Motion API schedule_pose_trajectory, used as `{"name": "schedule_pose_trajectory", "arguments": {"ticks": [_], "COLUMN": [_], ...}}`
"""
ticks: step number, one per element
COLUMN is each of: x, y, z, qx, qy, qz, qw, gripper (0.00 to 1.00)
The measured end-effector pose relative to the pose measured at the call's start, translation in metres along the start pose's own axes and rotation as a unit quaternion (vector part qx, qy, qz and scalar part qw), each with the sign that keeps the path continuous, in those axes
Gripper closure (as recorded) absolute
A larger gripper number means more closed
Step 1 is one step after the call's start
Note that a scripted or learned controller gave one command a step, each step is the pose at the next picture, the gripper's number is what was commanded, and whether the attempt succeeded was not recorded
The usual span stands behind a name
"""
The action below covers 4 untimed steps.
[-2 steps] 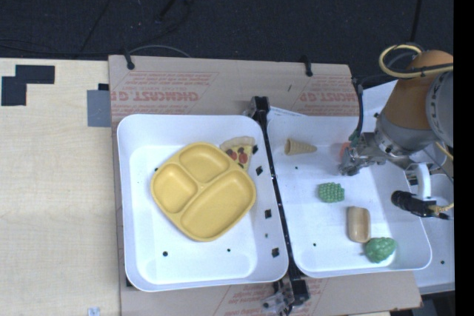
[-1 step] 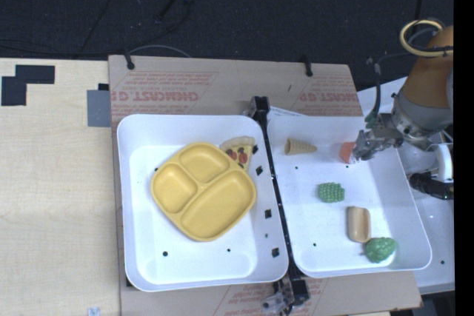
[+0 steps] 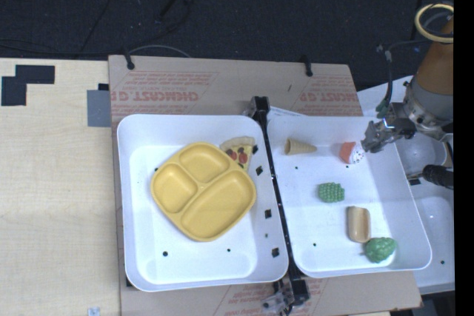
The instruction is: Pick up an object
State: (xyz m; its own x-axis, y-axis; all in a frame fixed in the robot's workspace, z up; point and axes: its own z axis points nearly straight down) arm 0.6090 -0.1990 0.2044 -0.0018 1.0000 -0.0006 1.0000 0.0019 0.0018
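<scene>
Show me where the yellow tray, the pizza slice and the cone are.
yellow tray (image 3: 204, 192): camera view, its large front compartment.
pizza slice (image 3: 238, 150): camera view, its topped middle.
cone (image 3: 300, 147): camera view, middle of its body.

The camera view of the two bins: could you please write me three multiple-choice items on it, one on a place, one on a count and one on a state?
1. Where does the yellow divided plate lie?
A. In the left bin
B. In the right bin
C. On the cardboard outside the bins

2. How many green items lie in the right bin?
A. None
B. Two
C. Four

3. How does the gripper stand to the orange-and-white item?
A. It has lifted the item above the left bin
B. It is pressing the item onto the yellow plate
C. It is just right of the item, which lies on the bin floor

Answers:
1. A, the plate sits inside the left bin.
2. B, the green item mid-bin and another at the near right corner.
3. C, the item rests on the white floor beside the gripper.
</scene>
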Motion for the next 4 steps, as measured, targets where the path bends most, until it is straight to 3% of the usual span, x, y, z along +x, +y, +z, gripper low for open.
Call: {"name": "schedule_pose_trajectory", "arguments": {"ticks": [1, 4], "x": [-0.001, 0.153], "y": [0.001, -0.019], "z": [-0.051, -0.038], "qx": [-0.001, 0.003], "qy": [0.000, 0.001], "qz": [0.000, -0.001], "qw": [1.0000, 1.0000], "gripper": [1.00, 1.00]}}
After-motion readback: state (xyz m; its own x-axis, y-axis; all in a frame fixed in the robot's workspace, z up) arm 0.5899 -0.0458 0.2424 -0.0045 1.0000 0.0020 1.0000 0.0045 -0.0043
